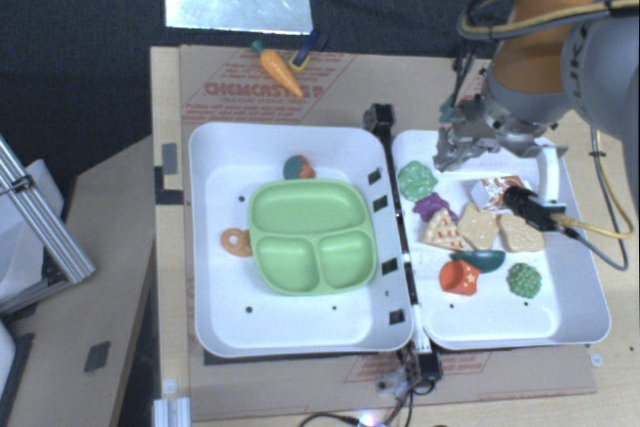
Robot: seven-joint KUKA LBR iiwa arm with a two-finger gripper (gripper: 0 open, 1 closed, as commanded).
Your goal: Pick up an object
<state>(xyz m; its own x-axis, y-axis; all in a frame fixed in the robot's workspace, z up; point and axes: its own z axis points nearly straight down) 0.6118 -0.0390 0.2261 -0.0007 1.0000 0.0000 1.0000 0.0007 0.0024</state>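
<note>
The right bin [570, 315] holds several toy foods: a green lettuce piece [416, 180], a purple grape bunch [434, 207], tan bread and cheese pieces [470, 229], a red pepper [459, 277], a teal piece [484, 259], a broccoli [523, 279] and a red-and-white packet [497, 189]. My gripper [447, 153] hangs over the far left part of this bin, just above and right of the lettuce. Nothing shows between its fingers.
The left bin [215, 315] holds a green divided plate [308, 235], a small pretzel ring [236, 242] and a round orange-teal toy [296, 167]. A toy carrot [280, 72] lies on the cardboard behind the bins. A black divider [392, 215] separates the bins.
</note>
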